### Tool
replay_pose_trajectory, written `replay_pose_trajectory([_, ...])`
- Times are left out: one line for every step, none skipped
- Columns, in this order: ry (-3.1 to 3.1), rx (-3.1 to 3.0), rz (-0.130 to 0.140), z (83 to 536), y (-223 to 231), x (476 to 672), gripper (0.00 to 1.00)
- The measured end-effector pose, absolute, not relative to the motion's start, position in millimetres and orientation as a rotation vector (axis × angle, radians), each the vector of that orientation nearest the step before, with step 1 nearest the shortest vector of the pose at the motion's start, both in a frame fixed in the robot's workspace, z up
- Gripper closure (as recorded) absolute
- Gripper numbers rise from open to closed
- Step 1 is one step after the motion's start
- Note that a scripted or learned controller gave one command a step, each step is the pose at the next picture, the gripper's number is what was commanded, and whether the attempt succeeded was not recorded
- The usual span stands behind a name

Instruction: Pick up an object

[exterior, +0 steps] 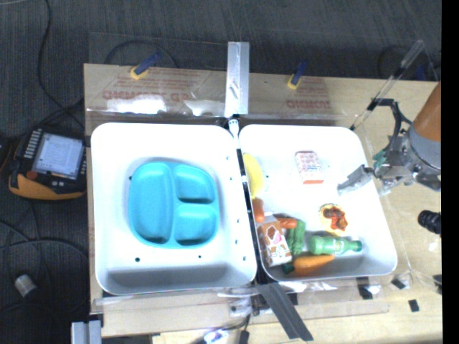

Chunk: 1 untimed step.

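The right bin (366,156) holds several small things. A yellow banana (252,174) lies along its left wall and a white and red packet (308,165) lies near the back. An orange-brown piece (335,217) sits mid-right. At the front lie a green bottle (331,246), a carrot (312,264) and a small printed carton (275,244). My gripper (370,180) hangs over the bin's right rim, open, with nothing between its fingers. It is apart from every object, up and to the right of the orange-brown piece.
The left bin (107,149) carries a blue divided tray (172,201). A metal post (237,77) rises behind the wall between the bins. A handheld device (50,160) lies on the floor at the left.
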State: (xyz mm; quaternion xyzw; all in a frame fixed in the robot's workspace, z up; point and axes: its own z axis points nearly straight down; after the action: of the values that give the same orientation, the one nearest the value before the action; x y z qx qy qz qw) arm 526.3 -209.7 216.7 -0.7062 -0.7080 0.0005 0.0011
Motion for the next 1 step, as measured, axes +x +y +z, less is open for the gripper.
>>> replay_pose_trajectory([-1.904,-2.493,-0.003,96.1,-199.3,544.3,0.0])
